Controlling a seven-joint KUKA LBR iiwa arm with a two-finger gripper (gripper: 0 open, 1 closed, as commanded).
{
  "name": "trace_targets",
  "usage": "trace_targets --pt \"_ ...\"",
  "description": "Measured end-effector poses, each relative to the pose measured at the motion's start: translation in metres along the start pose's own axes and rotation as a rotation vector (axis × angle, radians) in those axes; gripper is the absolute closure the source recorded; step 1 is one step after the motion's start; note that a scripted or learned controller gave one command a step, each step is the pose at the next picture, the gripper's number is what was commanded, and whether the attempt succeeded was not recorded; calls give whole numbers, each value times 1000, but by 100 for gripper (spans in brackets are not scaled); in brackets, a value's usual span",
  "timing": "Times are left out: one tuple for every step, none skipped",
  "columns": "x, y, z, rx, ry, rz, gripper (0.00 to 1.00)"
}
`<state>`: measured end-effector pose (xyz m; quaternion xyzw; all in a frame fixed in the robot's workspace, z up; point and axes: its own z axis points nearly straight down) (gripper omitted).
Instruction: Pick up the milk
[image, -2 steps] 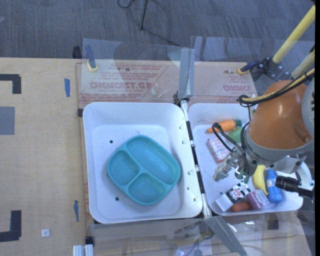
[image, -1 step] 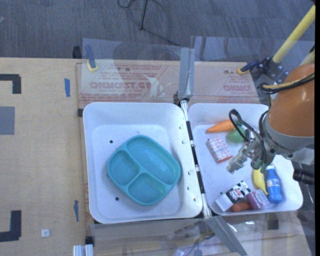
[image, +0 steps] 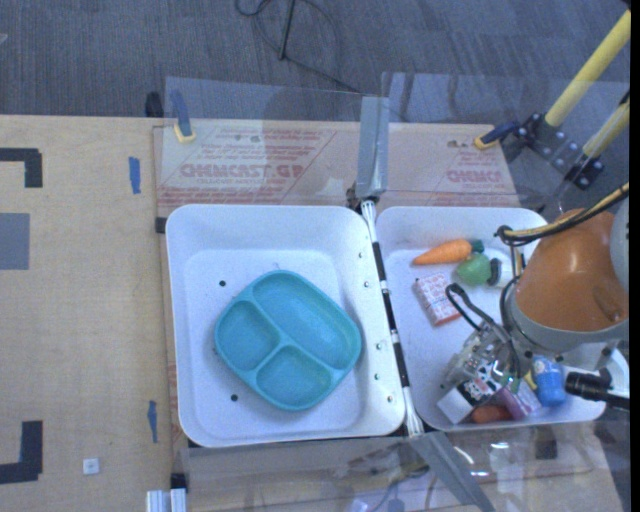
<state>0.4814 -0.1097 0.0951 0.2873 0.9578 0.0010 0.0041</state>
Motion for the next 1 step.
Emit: trace_targets --pt "6 9 6 1 -2 334 100"
